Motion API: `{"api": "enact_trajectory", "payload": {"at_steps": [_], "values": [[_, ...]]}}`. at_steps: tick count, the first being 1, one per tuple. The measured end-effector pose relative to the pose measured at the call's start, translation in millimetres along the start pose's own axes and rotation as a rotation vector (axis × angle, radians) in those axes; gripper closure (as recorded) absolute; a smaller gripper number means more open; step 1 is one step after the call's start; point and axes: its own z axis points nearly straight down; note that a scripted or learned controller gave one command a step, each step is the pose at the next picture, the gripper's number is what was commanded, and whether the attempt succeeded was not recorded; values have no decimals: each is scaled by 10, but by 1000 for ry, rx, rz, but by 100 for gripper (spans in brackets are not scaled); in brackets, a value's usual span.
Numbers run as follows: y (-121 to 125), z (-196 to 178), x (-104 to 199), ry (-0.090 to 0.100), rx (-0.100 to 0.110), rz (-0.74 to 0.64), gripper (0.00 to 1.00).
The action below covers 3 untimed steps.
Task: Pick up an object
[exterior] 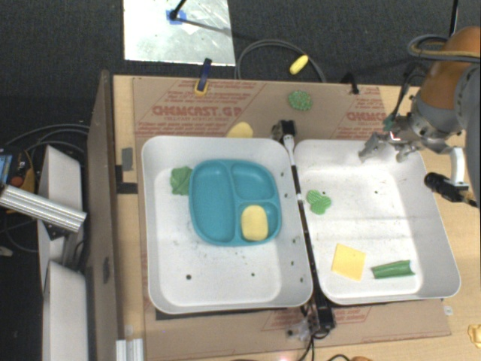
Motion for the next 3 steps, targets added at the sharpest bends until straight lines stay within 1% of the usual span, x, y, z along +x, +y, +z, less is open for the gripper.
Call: {"api": "enact_trajectory", "payload": {"at_steps": [1, 2, 3], "values": [[-795, 68, 595, 10, 22, 4, 0], [-661, 562, 1098, 7, 15, 0, 0], [-1105, 518, 905, 6, 11, 9, 0]]}}
